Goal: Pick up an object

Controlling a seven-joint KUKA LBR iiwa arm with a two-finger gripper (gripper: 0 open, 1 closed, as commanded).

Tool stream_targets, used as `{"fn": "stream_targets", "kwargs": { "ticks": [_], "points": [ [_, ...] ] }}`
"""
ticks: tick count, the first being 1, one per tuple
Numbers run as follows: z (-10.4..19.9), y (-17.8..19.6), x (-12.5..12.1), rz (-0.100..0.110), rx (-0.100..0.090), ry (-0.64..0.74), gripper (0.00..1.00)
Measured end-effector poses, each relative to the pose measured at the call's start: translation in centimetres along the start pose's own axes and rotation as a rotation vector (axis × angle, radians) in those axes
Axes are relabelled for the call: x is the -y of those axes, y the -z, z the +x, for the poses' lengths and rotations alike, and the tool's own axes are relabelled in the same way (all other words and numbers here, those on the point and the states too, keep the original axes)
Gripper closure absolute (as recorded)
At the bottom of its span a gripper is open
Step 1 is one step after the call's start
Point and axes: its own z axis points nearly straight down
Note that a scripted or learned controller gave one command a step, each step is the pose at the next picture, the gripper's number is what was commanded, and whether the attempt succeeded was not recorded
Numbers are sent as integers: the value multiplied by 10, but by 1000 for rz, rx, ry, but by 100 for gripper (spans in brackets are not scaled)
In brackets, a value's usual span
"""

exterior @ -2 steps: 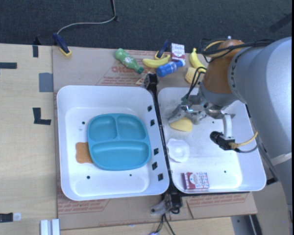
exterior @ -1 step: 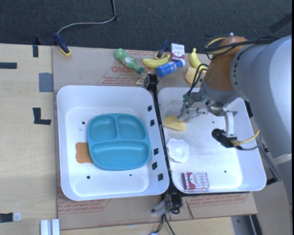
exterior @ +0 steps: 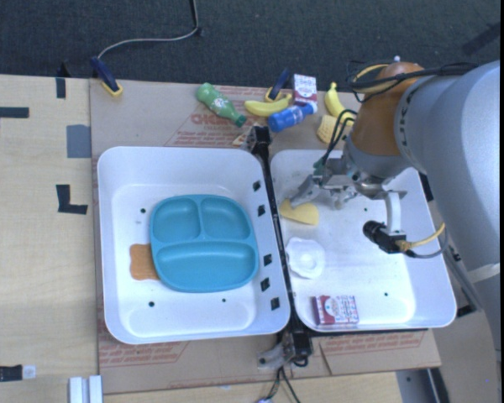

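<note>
My gripper [exterior: 309, 193] hangs low in the right bin [exterior: 420, 296], near its back left corner, at the end of the grey arm with the orange band. Its tip sits just above and touching the edge of a yellow wedge [exterior: 301, 215] that lies on the bin floor. In front of the wedge rests a white rounded object [exterior: 305, 258]. A red and white box [exterior: 334, 310] lies near the bin's front wall. The left bin [exterior: 118, 183] holds a blue divided plate [exterior: 204, 242] with an orange piece [exterior: 139, 262] sticking out from under its left side.
Behind the bins on the cardboard lie a green bottle [exterior: 219, 105], a banana [exterior: 265, 106], a blue bottle [exterior: 287, 117], a small red and white carton [exterior: 305, 86] and another yellow fruit [exterior: 331, 99]. A black divider [exterior: 270, 217] runs between the bins.
</note>
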Motion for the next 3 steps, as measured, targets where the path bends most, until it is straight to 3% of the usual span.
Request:
{"fn": "stream_targets", "kwargs": {
  "ticks": [1, 3],
  "points": [
    [7, -13, -39, 6, -3, 1, 0],
    [4, -12, -2, 4, -1, 0, 0]
  ]
}}
